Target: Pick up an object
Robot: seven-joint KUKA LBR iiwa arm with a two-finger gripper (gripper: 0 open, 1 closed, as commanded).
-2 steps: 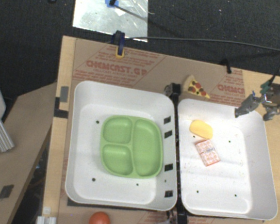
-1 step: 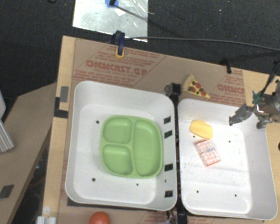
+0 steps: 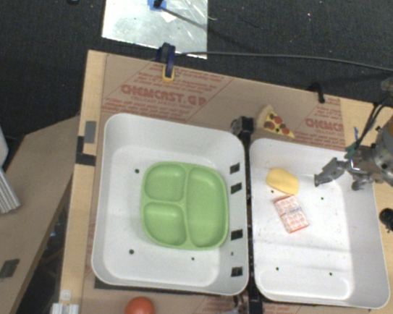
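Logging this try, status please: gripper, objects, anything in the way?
Gripper above right bin, nothing between fingers. Yellow piece and pink packet lie loose beside it. Path clear.

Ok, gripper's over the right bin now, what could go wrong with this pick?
1. The yellow piece and the pink patterned packet lie close together; a descent between them could nudge one or catch neither.
2. The gripper hangs to the right of both, so a straight drop would probably meet bare bin floor.
3. The packet looks flat, so fingers may slide off.
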